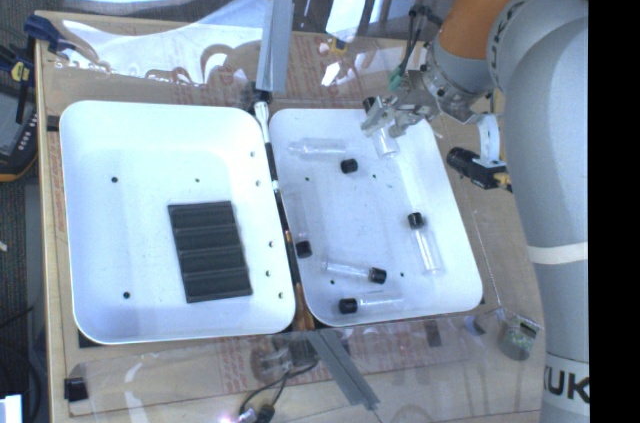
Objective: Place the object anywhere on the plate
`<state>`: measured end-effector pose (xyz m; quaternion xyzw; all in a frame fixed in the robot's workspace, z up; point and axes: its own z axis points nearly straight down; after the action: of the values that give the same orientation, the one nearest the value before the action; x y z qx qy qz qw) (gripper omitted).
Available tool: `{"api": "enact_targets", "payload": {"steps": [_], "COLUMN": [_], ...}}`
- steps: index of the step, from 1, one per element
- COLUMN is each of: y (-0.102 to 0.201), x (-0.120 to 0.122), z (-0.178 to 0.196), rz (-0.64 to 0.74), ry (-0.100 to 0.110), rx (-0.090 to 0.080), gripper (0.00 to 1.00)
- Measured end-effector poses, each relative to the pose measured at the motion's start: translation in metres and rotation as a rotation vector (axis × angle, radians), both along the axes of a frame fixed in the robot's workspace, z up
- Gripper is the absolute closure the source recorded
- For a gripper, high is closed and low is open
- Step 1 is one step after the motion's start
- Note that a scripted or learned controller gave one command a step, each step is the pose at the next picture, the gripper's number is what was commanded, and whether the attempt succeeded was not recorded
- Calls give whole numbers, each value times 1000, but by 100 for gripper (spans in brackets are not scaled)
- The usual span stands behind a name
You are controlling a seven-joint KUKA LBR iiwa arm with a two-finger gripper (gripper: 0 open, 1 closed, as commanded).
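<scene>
so the hand (388,123) is hovering at the right bin's (455,256) top edge gripping a clear vial (385,142), looks like the carry step, next it needs swinging over onto the dark plate (208,251) in the left bin (100,141)

The grey arm (545,161) reaches in from the right, orange band above its bent wrist, gripper (385,123) pointing down-left, holding a clear tube (384,141).
</scene>
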<state>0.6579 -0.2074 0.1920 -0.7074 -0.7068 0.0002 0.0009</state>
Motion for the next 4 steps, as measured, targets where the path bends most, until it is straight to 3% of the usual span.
{"api": "enact_targets", "payload": {"steps": [1, 2, 3, 4], "y": [59, 56, 92, 138], "x": [-37, -1, -90, -43], "z": [-100, 29, -57, 0], "rz": [106, -35, 183, 146], "ry": [1, -2, 5, 1], "rx": [0, -1, 1, -1], "gripper": [100, 100, 100, 100]}}
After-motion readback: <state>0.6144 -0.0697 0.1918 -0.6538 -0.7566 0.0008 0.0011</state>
